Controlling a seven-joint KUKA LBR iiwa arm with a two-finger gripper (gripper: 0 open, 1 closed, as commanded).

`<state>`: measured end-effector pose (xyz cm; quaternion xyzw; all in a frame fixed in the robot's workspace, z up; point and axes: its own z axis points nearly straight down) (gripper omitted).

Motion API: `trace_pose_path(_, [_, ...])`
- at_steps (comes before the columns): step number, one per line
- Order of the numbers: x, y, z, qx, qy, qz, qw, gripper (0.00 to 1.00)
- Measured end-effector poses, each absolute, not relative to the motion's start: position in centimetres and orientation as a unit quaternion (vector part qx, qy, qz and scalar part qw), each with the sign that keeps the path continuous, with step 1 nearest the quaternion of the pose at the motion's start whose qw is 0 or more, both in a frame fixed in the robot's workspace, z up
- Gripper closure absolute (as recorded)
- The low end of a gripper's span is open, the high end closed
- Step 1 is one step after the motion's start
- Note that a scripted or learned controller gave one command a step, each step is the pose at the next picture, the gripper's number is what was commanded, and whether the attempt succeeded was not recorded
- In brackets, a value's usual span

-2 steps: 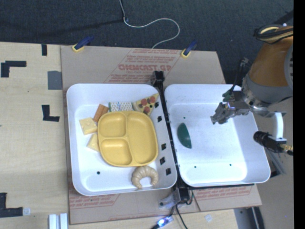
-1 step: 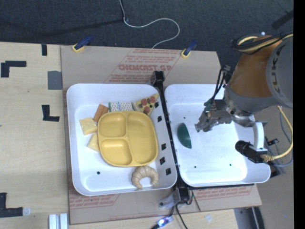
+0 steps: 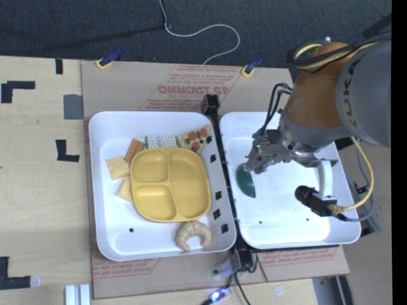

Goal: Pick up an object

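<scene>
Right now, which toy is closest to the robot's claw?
The dark green piece in the right bin. It lies just below the gripper, alone there. The yellow plate, the croissant and the small food toys sit in the left bin.

Glossy white plastic bins (image 3: 105, 145), matt yellow plastic tray (image 3: 170, 184), brown cardboard underlay (image 3: 127, 88)

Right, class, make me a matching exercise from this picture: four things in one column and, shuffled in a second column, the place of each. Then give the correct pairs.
Things
1. yellow divided plate
2. croissant
3. dark green object
4. blue clip

Places
A. on the cardboard's far edge, outside the bins
B. right bin, near its left wall
C. middle of the left bin
D. left bin, near its front edge

Pairs: 1-C, 2-D, 3-B, 4-A
</scene>
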<state>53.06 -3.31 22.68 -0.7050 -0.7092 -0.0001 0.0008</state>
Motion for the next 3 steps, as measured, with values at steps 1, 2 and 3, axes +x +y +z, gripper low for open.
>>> trace_pose_path(1, [52.4,-4.5,21.4,-0.707,-0.707,0.0016,0.001,1.00])
trace_pose_path(2, [53.2,-4.7,22.2,-0.706,-0.708,0.0005,0.001,1.00])
trace_pose_path(3, [52.6,-3.7,23.2,-0.706,-0.708,0.0003,0.001,1.00])
